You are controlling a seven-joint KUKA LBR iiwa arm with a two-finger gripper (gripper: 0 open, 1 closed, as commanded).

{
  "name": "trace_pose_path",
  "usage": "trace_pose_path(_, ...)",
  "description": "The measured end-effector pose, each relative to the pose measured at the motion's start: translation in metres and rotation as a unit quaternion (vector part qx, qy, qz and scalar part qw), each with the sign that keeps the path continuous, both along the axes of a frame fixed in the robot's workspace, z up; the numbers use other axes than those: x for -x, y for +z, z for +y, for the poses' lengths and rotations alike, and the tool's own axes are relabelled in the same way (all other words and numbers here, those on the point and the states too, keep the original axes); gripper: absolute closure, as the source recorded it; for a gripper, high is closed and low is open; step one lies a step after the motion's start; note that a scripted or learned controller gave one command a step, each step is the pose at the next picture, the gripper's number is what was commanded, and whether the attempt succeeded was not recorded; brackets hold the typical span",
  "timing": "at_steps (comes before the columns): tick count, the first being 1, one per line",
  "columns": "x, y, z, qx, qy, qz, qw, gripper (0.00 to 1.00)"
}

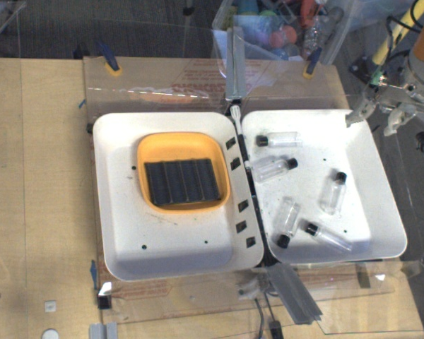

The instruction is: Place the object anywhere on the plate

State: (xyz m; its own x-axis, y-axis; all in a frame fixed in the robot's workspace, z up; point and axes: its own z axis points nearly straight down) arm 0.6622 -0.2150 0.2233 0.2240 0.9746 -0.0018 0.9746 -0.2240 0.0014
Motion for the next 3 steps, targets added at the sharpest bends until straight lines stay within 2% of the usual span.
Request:
trace_pose_path(1, -0.0053, -0.0037, 0.0026, 0.0005, -0.004, 0.000, 1.0000, 0.00)
trace_pose_path(3, -0.0060, 0.0010, -0.0001, 0.0006, 0.036, -0.001, 0.9994, 0.00)
